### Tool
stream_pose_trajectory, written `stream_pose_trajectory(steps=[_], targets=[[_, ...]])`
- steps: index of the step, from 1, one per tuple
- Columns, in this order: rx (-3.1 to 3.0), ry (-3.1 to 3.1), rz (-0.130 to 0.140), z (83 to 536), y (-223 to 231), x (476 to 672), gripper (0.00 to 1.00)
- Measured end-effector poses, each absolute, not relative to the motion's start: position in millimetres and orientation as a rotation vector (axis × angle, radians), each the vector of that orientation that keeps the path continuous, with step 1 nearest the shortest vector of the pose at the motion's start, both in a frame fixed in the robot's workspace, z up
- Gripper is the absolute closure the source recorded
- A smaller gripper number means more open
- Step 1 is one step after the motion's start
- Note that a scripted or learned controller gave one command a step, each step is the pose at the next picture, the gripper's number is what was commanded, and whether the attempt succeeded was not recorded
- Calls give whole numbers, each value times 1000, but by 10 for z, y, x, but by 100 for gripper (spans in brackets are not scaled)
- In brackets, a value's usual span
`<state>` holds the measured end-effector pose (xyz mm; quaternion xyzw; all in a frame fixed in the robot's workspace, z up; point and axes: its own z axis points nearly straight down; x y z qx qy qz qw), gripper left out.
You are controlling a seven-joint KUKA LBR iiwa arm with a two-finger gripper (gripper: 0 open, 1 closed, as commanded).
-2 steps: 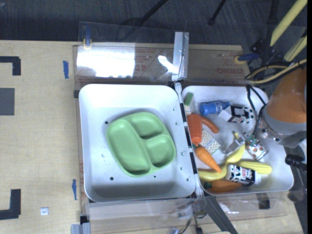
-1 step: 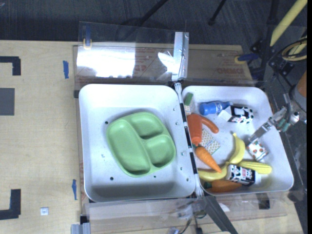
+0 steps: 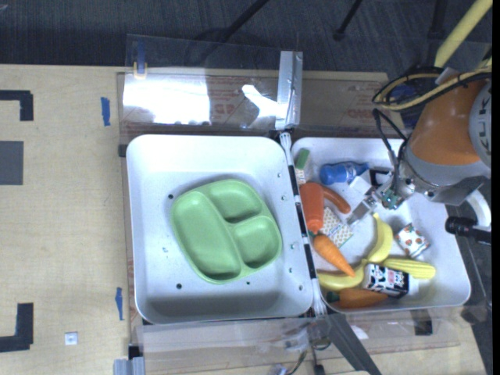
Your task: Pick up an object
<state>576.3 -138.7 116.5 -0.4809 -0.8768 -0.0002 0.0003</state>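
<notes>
Arm (image 3: 457, 131) cropped at right edge

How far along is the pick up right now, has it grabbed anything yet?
Nothing looks lifted yet. The gripper is down in the right bin, among the toys near the orange bottle and the banana. I see nothing between its fingers. Grasping and lifting are left.

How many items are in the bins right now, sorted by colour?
Green: 1, the divided tray
Orange: 3, bottle, carrot, piece at front
Yellow: 2, bananas
Blue: 1, item
Black-and-white: 1, carton
Total: 8, small partly hidden pieces left out.
</notes>
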Motion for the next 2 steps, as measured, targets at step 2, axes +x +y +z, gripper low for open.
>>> stream_pose_trajectory(steps=[2], targets=[[-1479, -2777, -3, 863, -2012, 5036, 0]])
